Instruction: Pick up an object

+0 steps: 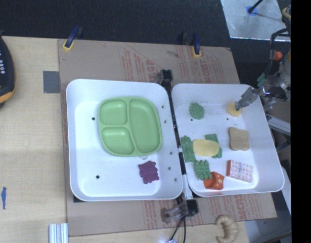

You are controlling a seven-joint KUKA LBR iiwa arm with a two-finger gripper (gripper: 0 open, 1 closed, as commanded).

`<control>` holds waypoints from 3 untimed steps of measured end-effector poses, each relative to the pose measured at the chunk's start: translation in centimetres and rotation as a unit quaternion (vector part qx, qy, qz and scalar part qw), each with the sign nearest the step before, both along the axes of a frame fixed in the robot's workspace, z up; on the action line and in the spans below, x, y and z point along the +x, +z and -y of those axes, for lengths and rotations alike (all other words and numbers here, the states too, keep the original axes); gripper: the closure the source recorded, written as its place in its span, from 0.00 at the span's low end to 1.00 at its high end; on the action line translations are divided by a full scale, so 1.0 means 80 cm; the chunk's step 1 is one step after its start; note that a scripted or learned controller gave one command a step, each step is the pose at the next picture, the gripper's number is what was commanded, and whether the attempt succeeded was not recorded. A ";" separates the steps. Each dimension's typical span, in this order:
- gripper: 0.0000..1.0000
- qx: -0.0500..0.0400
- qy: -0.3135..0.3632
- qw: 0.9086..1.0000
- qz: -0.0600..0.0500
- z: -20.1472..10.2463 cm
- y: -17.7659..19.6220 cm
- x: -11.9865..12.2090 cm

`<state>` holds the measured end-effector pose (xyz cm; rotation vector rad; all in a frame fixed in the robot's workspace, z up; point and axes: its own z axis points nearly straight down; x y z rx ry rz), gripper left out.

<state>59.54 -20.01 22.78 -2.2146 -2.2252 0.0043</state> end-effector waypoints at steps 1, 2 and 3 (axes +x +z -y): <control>0.00 0.002 0.001 1.000 -0.005 -0.076 -0.078 -0.082; 0.00 0.002 0.001 1.000 -0.005 -0.108 -0.175 -0.154; 0.00 -0.002 0.000 1.000 0.010 -0.081 0.016 -0.094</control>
